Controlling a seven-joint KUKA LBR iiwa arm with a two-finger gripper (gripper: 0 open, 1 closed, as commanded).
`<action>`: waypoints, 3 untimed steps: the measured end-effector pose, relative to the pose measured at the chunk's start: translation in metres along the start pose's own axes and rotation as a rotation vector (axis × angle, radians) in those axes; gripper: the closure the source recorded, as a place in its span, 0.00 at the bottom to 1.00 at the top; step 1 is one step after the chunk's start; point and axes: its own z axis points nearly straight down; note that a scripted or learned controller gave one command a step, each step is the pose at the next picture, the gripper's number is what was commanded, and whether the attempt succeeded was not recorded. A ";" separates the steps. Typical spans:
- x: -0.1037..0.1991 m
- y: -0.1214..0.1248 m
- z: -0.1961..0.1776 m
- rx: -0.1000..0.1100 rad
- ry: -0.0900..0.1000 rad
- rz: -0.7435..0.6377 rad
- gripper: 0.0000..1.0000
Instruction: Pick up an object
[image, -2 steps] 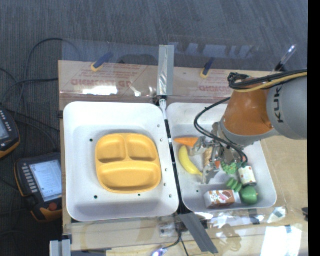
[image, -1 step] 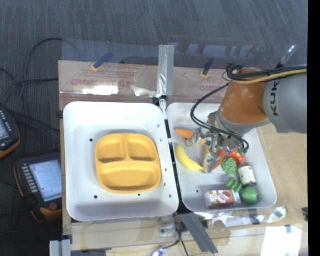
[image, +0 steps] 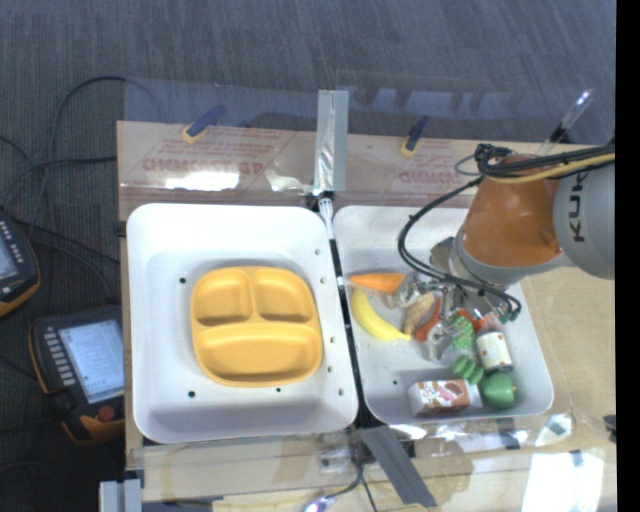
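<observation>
Yellow plastic, by the look of it: the banana (image: 376, 318) lies in the right bin (image: 385, 400), at about nine o'clock from the gripper (image: 440, 322) and just beside it. I judge it a light, stiff, smooth toy (likely to slip from a pinch at its tapered ends), best taken across its thick middle. A carrot (image: 377, 283) sits at the banana's twelve o'clock, close above it. Whether the claw is spread or closed I cannot tell; clutter hides it. A green pepper (image: 498, 388) lies at the gripper's five o'clock. The left bin (image: 160, 400) holds a yellow tray (image: 257, 325).
</observation>
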 end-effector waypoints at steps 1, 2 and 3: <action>-0.026 0.012 0.001 0.002 0.008 -0.057 0.00; -0.028 0.013 -0.006 0.002 0.007 -0.055 1.00; -0.003 -0.052 -0.063 -0.008 0.019 0.302 1.00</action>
